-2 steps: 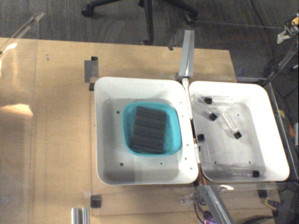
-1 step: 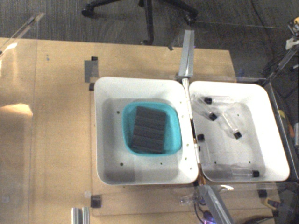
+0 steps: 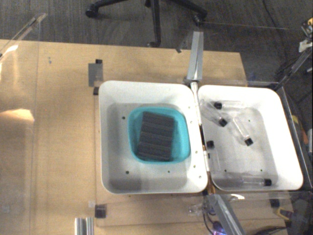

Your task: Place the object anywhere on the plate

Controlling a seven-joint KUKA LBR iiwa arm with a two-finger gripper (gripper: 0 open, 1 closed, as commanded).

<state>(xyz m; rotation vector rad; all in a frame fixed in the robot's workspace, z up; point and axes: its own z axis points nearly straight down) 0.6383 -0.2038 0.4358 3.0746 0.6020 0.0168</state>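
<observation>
Starting at the near edge, the wooden bench [image 3: 49, 155] carries both bins, set touching side by side so a thing can pass from one to the other in a short move. As for the gripper, I cannot tell its state from this view.

In the right bin [image 3: 288, 146], one clear tube [image 3: 254, 181] with a black cap lies flat along the near wall. It looks loose rather than placed, as though it rolled there.

A little farther in, the left bin [image 3: 105, 146] holds the turquoise plate [image 3: 183, 136] sitting flat near the middle of its floor. That is a sensible spot for a target, with room on every side. On the plate lies the dark ribbed block [image 3: 156, 136], flat, ribs running left to right, wholly inside the rim with turquoise showing all round it. If that block is the task's object, I judge the placing done.

Farther back in the right bin, two more capped tubes [image 3: 242, 131] lie scattered at angles, well apart from the plate.

Beyond the bins, a metal bar [image 3: 195, 58] runs away from the seam between them, and farthest off a chair base [image 3: 155, 13] stands on the carpet.
</observation>
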